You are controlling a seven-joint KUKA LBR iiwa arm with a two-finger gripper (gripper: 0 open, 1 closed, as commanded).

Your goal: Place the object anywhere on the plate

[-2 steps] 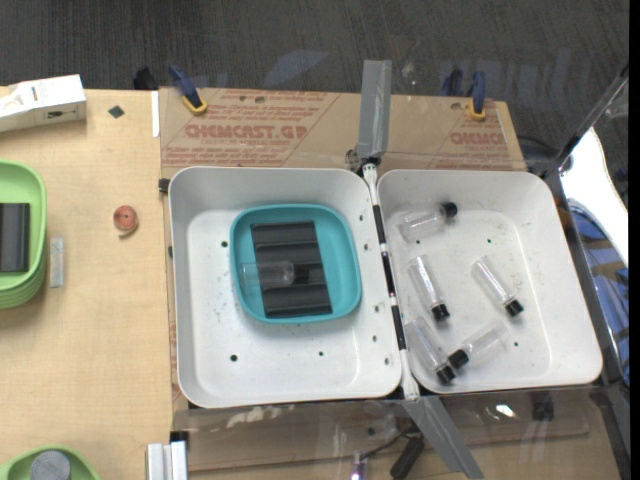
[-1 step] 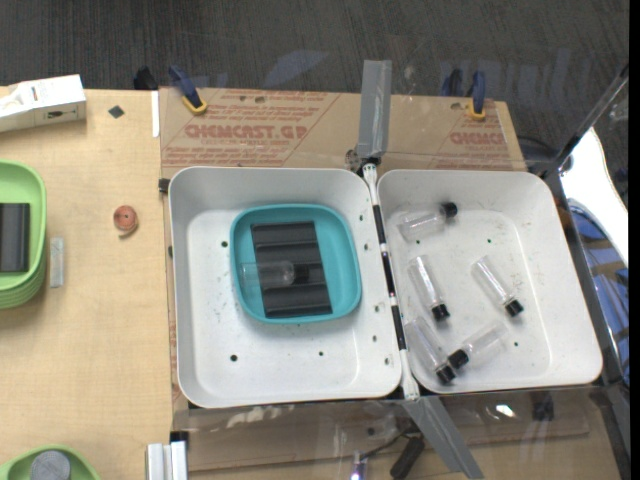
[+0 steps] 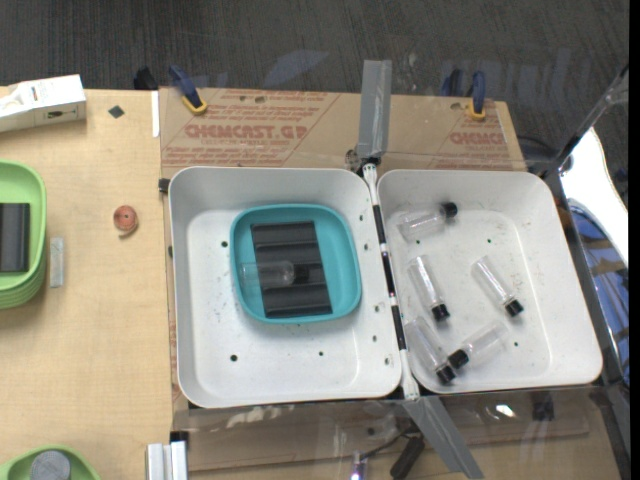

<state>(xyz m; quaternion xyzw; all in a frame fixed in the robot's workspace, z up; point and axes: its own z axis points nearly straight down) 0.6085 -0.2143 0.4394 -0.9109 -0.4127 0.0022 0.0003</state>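
Note:
A teal square plate with a black ridged insert lies in the left white bin. One clear tube rests on the insert near the plate's middle, faint against the black. In the right white bin lie several clear tubes with black caps: one at the back, one in the middle, one to its right, and two close together at the front.
Cardboard lies behind the bins, held by blue clamps. A grey bar stands at the seam between the bins. On the wooden bench to the left are a green tray, a small red disc and a white box.

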